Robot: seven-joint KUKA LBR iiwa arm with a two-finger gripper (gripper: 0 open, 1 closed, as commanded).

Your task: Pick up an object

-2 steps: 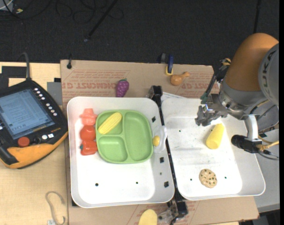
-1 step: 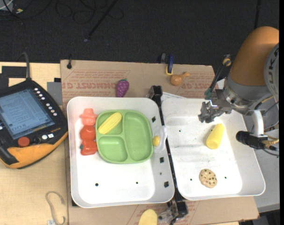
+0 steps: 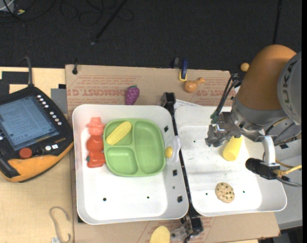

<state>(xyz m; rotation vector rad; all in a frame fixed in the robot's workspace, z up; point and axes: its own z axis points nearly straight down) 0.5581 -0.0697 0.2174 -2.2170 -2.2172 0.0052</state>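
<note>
Gripper [image 3: 216, 137] hangs low beside the yellow block [image 3: 233, 148], seemingly lining up a grab; finger state unclear. Cookie [image 3: 225, 192] lies nearer the camera.

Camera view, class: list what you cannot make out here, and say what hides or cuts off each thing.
- Pincer: the arm's grey wrist covers its fingertips, so open or shut is unclear.
- Yellow block: partly behind the pincer; contact cannot be judged.
- Yellow thing below the left bin: cut by the bottom edge.
- Small yellow piece beside the green plate: too small to identify.
- Tablet: screen text blurred.
</note>
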